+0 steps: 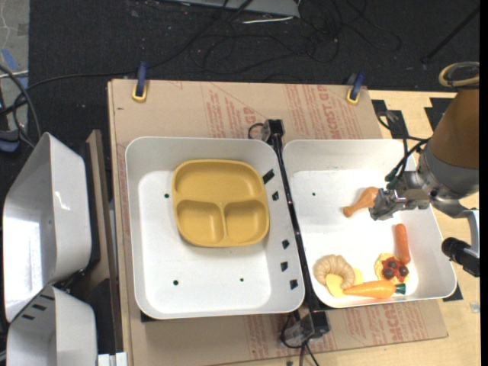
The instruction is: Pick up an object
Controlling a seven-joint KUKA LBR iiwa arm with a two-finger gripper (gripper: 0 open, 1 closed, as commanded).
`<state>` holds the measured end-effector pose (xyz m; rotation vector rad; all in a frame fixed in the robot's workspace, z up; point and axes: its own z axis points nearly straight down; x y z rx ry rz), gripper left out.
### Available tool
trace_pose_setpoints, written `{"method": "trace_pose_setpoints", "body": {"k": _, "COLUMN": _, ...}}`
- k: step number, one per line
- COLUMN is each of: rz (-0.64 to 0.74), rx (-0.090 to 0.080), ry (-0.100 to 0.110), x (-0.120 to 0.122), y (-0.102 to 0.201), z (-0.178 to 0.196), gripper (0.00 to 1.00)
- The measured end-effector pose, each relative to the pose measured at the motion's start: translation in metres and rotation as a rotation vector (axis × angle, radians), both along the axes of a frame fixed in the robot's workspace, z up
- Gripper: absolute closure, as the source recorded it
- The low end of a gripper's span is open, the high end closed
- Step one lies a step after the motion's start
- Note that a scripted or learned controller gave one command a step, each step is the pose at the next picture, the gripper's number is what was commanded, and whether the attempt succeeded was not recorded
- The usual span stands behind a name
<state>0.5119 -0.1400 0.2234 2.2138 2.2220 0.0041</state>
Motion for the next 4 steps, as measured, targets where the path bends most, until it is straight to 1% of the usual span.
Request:
{"method": "trace_pose_setpoints", "body": {"k": 1, "rz": -0.001, "rx": 0.000, "ry": 0.000, "x": -0.008, "y": -0.004, "z": 0.057, "gripper": 1.00}}
{"method": "trace_pose_setpoints", "body": {"k": 2, "rz": 0.004, "rx": 0.003, "ry": 0.006, "x": -0.014, "y": 0.056, "z": 0.055, "gripper": 1.00}}
{"method": "trace_pose_setpoints", "body": {"k": 3, "rz": 0.001, "rx": 0.002, "ry": 0.007, "x": -0.024, "y": 0.109, "z": 0.040, "gripper": 1.00}}
{"method": "trace_pose_setpoints", "body": {"k": 4, "rz": 0.001, "rx": 0.002, "ry": 0.007, "x": -0.025, "y": 0.157, "z": 0.023, "gripper": 1.00}}
